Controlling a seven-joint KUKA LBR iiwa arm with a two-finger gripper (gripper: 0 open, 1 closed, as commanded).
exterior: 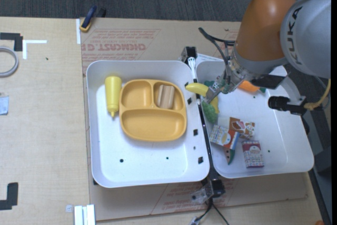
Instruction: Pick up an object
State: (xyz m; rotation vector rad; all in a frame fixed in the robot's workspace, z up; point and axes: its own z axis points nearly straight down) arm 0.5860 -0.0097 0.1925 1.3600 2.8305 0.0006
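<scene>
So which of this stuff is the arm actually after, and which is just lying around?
Could be picked, near the gripper:
banana, green toy, orange piece, snack packet, small red box.

Lying about:
yellow divided tray, yellow bottle, brown block, blue marker on the bench.

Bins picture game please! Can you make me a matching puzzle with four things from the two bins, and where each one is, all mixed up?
Things:
1. yellow bottle
2. divided tray
3. banana
4. red carton

Places:
A. on the wall between the two bins
B. right bin, near its front edge
C. left bin, lying along the tray's left side
D. middle of the left bin, a tan block in one compartment

Pairs: 1-C, 2-D, 3-A, 4-B
</scene>
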